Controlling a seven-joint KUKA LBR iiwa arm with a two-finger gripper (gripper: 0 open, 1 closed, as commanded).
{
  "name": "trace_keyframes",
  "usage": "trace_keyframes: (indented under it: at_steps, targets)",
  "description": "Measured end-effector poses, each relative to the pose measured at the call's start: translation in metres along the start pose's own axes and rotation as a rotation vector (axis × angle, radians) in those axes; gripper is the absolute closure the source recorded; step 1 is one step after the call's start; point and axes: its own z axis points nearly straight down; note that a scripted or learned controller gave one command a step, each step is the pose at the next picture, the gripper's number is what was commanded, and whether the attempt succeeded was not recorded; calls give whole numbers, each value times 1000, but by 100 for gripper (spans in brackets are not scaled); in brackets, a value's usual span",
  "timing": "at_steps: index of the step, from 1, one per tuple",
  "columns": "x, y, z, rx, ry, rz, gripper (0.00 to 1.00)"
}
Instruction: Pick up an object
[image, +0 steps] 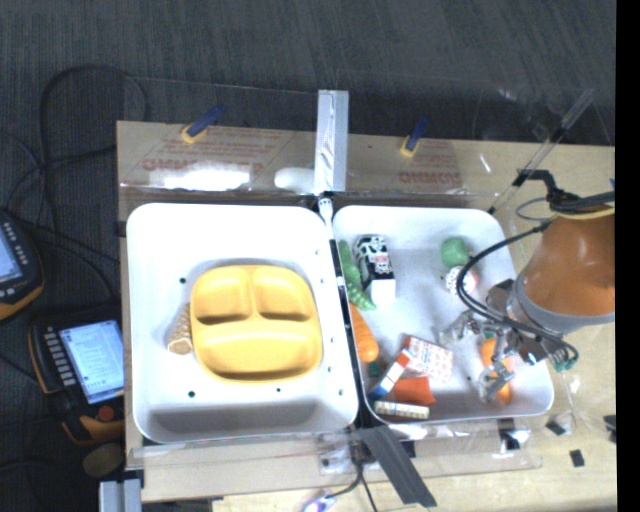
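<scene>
At the near right corner of the right bin (540, 405), the pincer (497, 378) is lowered among the clutter, beside a small orange object (488, 352); whether that object is gripped cannot be told, since the wrist and cables blur the view there. The pick is therefore judged to be at the grasping stage, with nothing seen lifted and the raising left to do. Further in, a red-and-white carton (428, 358), an orange carrot-like piece (365, 340), a black-and-white box (376, 258) and a green ball (456, 250) are spread across the bin. In the left bin (150, 300), a yellow divided tray (256, 318) is seated. Beyond, the tabletop (250, 165) is covered by a clear sheet held with clips, and dark carpet (300, 50) lies behind.
</scene>
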Motion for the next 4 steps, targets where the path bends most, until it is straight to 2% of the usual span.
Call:
trace_keyframes:
  at_steps: [1, 2, 4]
  targets:
    - [7, -16, 0, -5, -1, -48, 0]
    - [4, -7, 0, 0, 0, -65, 0]
    - [6, -15, 0, -6, 0, -116, 0]
